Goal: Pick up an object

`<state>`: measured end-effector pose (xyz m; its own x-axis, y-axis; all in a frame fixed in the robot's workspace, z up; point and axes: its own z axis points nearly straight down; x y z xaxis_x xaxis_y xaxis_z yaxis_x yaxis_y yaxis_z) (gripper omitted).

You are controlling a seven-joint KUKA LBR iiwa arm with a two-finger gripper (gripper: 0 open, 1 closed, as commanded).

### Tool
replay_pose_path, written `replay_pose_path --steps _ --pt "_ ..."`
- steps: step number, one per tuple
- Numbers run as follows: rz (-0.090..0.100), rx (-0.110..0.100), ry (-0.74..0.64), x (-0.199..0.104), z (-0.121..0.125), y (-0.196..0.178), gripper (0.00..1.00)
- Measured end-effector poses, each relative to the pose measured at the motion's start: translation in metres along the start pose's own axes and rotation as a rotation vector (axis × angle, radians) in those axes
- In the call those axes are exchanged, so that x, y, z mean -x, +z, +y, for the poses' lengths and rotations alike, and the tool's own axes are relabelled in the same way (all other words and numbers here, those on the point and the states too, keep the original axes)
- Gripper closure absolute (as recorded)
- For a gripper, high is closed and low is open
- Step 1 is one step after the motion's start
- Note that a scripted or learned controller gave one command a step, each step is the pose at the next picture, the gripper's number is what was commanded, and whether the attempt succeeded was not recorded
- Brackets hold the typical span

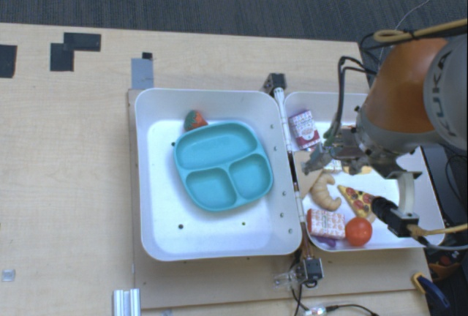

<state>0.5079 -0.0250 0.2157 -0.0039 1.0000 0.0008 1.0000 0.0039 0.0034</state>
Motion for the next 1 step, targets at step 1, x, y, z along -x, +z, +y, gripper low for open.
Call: replay_pose_path --steps 1 --pt "0.0 0.0 0.0 0.0 0.0 0.0 0.0"
